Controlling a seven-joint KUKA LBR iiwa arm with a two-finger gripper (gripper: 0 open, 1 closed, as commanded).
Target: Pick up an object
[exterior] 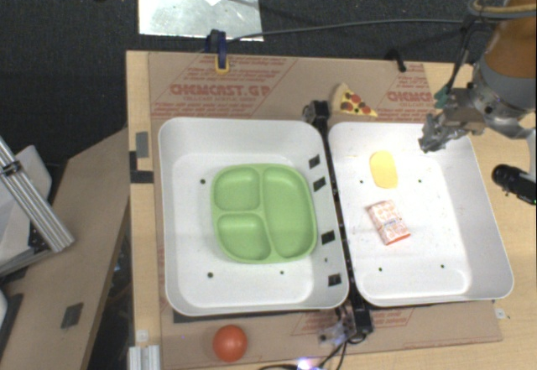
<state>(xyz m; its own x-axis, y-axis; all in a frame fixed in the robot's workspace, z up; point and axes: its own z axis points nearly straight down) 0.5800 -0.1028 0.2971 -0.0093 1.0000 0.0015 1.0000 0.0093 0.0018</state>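
A yellow oval object lies in the right bin, toward its back. In front of it rests a small red-and-white packet. My gripper hangs over the back right corner of that bin, to the right of the yellow object and apart from it. Nothing shows between its fingers.
The left bin holds a green divided plate. A toy pizza slice lies on the cardboard behind the bins. An orange ball sits in front of the left bin. Cables cross the back, and a metal frame stands at left.
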